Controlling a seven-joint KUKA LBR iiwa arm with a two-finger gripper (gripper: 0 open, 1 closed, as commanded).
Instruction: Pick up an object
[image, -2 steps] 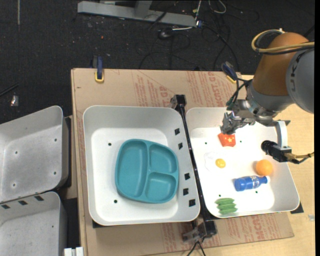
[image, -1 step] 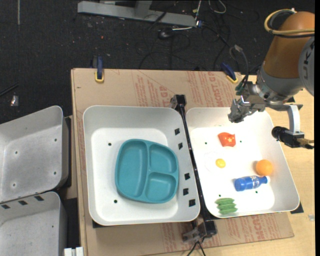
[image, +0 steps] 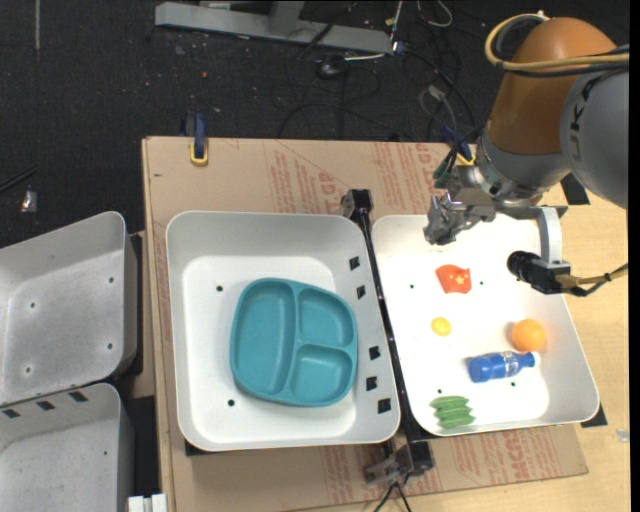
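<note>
Dark speckled flooring (image: 80, 90) is seen around a brown board (image: 290, 170), on which two shallow white bins are set side by side. Loose cables (image: 420, 70) and a grey metal bar (image: 270, 25) are strewn on the floor beyond the board's far edge. A blue and yellow clamp (image: 199, 140) is fixed at the board's far left corner. Black clips (image: 360, 205) are placed along the seam between the bins. Two more white perforated trays (image: 60, 290) are laid off the board's left edge.

The left bin (image: 190, 250) is largely taken up by a teal divided plate (image: 295, 342), laid flat at its middle.

In the right bin (image: 560, 395), five small things are scattered well apart:
- A red piece (image: 455, 279) is found towards the far edge.
- A small yellow piece (image: 440, 326) is set near the middle, closer to the left edge.
- An orange ball (image: 528, 334) is placed by the right edge.
- A blue bottle (image: 500, 366) is laid on its side just beside the ball, on its near side.
- A green ribbed piece (image: 451, 410) is set at the near edge.

The gripper (image: 442, 232) is held over the far left corner of the right bin, near the red piece but apart from it, carried by the grey and orange arm (image: 545, 90). Whether the gripper is spread or pressed together cannot be told. No thing is seen held in it.
</note>
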